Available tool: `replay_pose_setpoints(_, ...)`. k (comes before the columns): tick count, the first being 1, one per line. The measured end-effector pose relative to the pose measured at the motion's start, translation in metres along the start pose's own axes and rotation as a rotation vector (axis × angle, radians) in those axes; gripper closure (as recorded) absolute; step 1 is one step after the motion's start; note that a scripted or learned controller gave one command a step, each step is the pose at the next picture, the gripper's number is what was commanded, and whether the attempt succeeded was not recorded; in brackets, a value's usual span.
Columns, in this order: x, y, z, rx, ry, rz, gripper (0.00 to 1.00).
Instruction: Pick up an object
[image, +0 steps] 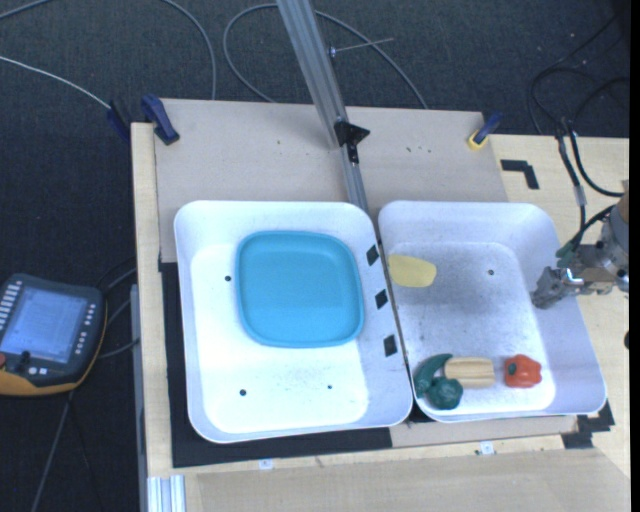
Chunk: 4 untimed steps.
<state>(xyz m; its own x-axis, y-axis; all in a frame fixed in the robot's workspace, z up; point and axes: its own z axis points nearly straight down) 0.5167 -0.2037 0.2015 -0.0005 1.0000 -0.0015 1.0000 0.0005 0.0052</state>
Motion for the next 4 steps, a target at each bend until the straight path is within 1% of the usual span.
replay_pose_setpoints(1,0.000,0.001,-0.051,0.000,0.000,0.000,1.00)
replay_pose_setpoints(2,0.051,0.021,-0.058,0.003,0.002,-0.005,1.00)
replay_pose_setpoints(4,0.165,0.049,-0.036,0.005,0.003,-0.005,1.00)
